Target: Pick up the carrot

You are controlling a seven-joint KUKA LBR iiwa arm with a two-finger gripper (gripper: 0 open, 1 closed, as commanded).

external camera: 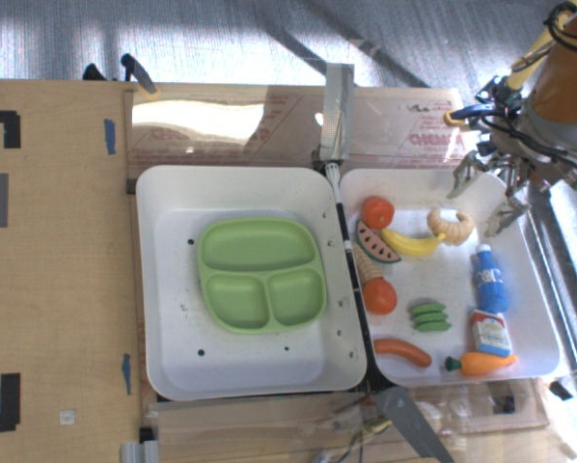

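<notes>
While the arm reaches in from the upper right, its orange band showing at the frame's edge, the end effector (491,193) hangs over the far right corner of the right bin (544,287), its two fingers spread apart with nothing between them. The carrot (485,363) lies well apart from it, at the near right corner of that bin, its green top pointing left, just below a small bottle with a red label (489,333). Counting the rest in the right bin: two round red-orange fruits (376,210), one by the far left side and one lower down; one watermelon slice (375,242); one banana (411,245), touching one croissant (450,226); one blue bottle (489,278); one green pea pod (428,315); one sausage (401,352) at the near edge. The left bin (163,287) holds one green plate (261,274) with three compartments. Both bins sit side by side on the surface.
</notes>
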